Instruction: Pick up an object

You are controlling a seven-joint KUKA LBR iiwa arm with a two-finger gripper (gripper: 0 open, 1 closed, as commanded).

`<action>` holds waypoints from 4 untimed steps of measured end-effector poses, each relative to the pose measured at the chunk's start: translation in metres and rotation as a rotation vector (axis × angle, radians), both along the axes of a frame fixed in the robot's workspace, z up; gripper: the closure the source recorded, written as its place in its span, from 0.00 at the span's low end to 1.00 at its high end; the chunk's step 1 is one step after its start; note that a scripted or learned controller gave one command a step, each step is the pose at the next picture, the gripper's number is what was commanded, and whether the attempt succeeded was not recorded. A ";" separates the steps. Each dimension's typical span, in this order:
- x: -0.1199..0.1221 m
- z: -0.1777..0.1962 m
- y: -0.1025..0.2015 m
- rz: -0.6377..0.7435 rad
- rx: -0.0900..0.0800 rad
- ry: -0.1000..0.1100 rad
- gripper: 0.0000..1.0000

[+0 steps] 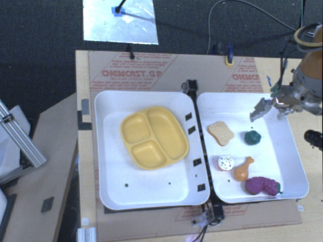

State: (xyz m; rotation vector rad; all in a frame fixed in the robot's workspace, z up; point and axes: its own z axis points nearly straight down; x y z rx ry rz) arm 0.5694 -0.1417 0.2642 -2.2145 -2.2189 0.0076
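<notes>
- One gripper (262, 110) hangs over the upper right part of the right bin (295, 150), on a grey arm (308, 87) that enters from the right edge; whether it is open or shut cannot be told, and nothing is seen held in it.
- Five small objects lie in the right bin, all apart from the gripper.
- Nearest is a dark green ball (253, 137), below the gripper tip and slightly left of it.
- Left of the ball, a tan bread slice (221, 133) lies flat, near the bin's left wall.
- Below the bread sits a white ball with dark spots (225, 162).
- Just right of the spotted ball lies an orange drumstick (243, 169), its thin end pointing up and right.
- Lowest is a purple, lumpy piece (262, 186) with a green bit at its right end, close to the bin's front wall and just below the drumstick.
- One yellow tray (154, 136) with three compartments lies in the left bin (113, 185), tilted slightly off the bin's axes; the compartments hold nothing.
- Both bins stand side by side, touching along a dark centre joint, on a brown board (136, 72) printed with red lettering.
- Behind the board, a shiny metal sheet (120, 15) lies on dark carpet.
</notes>
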 end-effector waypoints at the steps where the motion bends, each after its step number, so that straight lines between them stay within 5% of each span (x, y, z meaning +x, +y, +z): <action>1: 0.002 0.006 0.000 0.002 -0.002 -0.010 0.00; 3: 0.002 -0.099 0.001 -0.001 -0.001 -0.006 0.00; 4: 0.012 -0.151 -0.007 -0.002 -0.008 -0.021 0.00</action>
